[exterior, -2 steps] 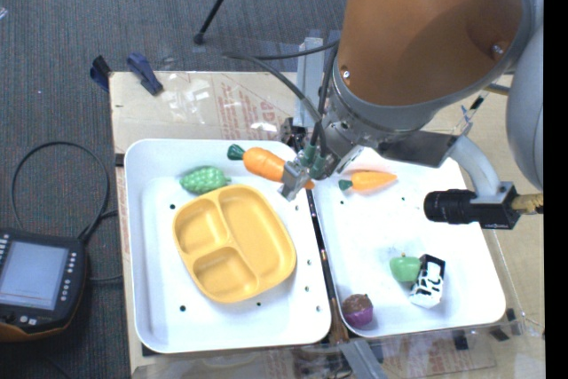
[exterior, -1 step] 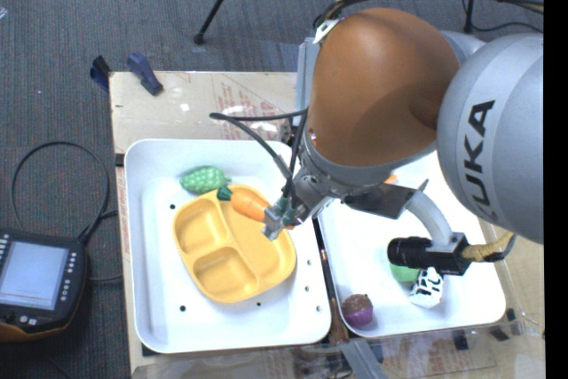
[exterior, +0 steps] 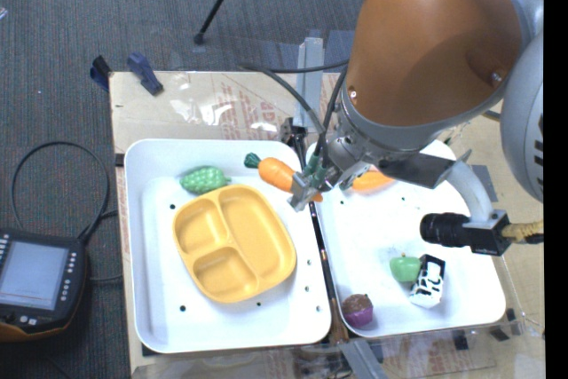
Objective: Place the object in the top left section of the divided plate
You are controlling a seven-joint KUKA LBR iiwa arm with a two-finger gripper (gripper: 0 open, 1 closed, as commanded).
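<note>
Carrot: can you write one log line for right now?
gripper beside carrot | yellow plate sections bare | placement not done

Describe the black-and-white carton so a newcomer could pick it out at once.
Look at the right white bin, toward its near right corner. There, touching a small green fruit, lies the black-and-white carton. It is the one boxy, cow-patterned thing; the green fruit and the purple piece beside it are rounded.

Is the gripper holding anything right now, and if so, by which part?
Cannot be told. The gripper sits right at the toy carrot's right end, above the divider between the bins, but the view doesn't show the carrot between its fingers.
</note>
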